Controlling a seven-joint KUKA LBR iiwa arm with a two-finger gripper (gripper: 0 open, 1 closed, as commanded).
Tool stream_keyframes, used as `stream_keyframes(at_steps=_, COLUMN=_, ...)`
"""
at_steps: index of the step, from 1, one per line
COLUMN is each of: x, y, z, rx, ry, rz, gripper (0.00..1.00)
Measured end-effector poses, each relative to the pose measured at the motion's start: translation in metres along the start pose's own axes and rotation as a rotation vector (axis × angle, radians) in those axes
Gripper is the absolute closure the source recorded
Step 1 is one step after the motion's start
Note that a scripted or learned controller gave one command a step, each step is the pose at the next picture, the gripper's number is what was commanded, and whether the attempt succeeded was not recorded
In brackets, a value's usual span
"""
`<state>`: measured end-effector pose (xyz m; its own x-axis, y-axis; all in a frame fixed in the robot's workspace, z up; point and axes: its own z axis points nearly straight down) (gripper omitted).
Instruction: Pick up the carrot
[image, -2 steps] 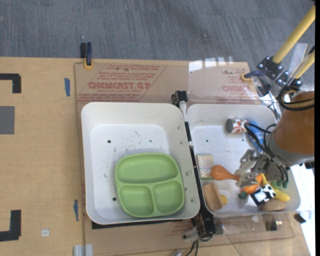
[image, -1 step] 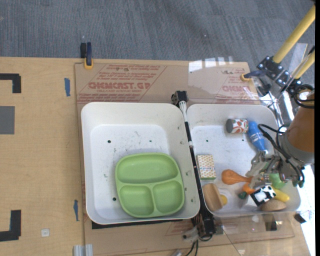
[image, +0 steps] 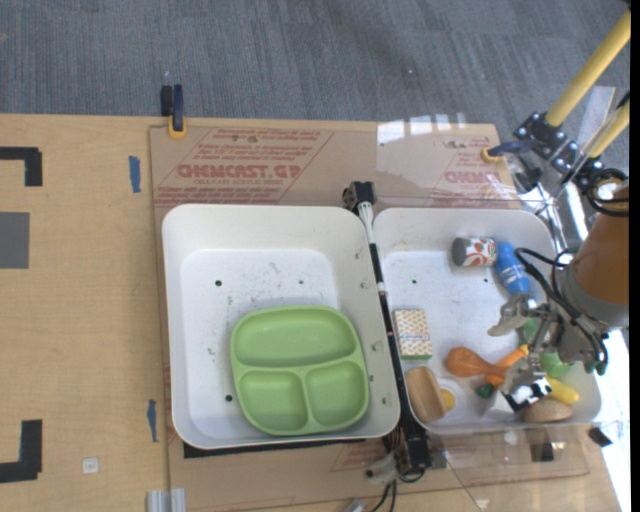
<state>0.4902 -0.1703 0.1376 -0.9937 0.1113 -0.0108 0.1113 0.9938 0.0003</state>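
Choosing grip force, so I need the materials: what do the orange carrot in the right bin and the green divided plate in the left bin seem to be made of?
The orange carrot looks like smooth moulded plastic, a toy: uniform colour, slight sheen. The green divided plate seems matte rigid plastic, with even colour and soft moulded ridges; silicone is possible.

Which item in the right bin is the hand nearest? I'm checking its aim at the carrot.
The orange carrot, lying right beside the hand. The can, blue bottle and patterned block lie farther off.
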Motion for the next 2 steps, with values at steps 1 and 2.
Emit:
stream_keyframes(at_steps=1, x=-0.011, y=0.003, z=0.048, rx=-0.004, ry=-0.008, rz=0.148, gripper=0.0)
stream_keyframes(at_steps=2, x=-0.016, y=0.002, z=0.034, rx=-0.001, ry=-0.029, rz=0.149, gripper=1.0)
